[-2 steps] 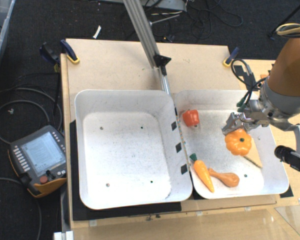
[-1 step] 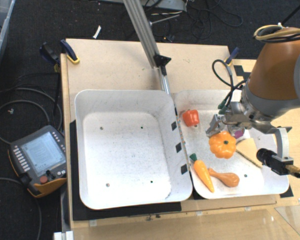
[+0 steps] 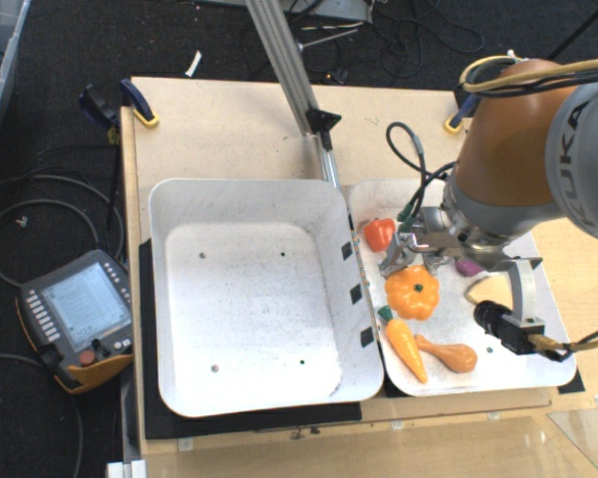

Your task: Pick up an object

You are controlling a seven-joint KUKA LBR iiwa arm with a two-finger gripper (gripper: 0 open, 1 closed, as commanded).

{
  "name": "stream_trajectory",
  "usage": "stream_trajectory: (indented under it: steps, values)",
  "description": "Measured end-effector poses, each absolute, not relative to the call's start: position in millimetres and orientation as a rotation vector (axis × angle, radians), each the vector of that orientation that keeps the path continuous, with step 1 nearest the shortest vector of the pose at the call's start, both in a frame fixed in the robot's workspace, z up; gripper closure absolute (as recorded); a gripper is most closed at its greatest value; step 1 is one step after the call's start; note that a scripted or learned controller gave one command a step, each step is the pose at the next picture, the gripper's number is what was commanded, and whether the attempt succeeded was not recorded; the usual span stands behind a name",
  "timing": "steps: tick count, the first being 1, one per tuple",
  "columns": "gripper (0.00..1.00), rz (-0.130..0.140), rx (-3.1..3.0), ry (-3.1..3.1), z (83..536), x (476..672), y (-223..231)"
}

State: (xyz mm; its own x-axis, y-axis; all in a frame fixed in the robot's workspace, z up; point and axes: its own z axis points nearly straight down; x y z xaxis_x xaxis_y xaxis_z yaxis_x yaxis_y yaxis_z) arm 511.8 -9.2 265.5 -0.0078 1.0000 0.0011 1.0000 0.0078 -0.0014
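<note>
text: "UKA" (part of KUKA) | on: grey arm (image 3: 578, 157) casing

Glossy plastic pumpkin (image 3: 413, 294) and carrot (image 3: 404, 348) lie in a matt white bin (image 3: 548, 371) on pale wood bench (image 3: 239, 132).

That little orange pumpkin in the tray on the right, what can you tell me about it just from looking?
The pumpkin is a small, round, ribbed toy, bright orange and glossy like plastic, with a short stem on top. It sits upright in the right bin, near its left wall. The gripper hangs close above its upper left. A carrot lies just below it, perhaps touching; I cannot tell for sure.
</note>
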Motion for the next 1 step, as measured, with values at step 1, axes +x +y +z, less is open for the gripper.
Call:
stream_trajectory:
  steps: [1]
  values:
    - [1.0,0.0,-2.211,-2.229,258.8,519.6,46.4]
